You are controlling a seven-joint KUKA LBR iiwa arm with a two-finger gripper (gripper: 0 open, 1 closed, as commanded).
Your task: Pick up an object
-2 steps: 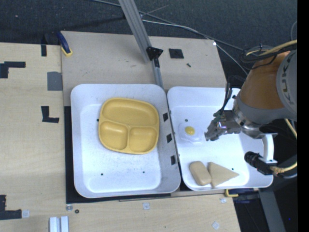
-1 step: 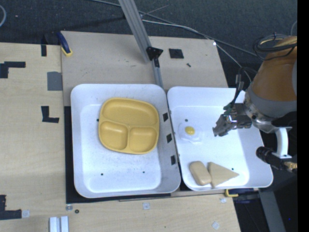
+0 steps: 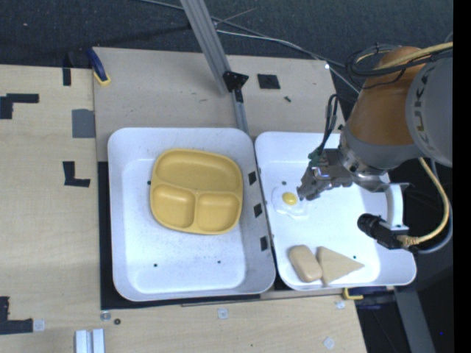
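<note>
In the right bin a small fried-egg toy, white with a yellow yolk, lies near the left wall. My gripper hangs low just right of the egg, its dark fingers pointing down toward it. A tan bread roll and a pale wedge-shaped slice lie side by side at the bin's front. I see nothing between the fingers.
The left bin holds a yellow divided plate. A grey pole slants down to a black clamp at the back between the bins. The arm's body and cables cover the right bin's back right corner.
</note>
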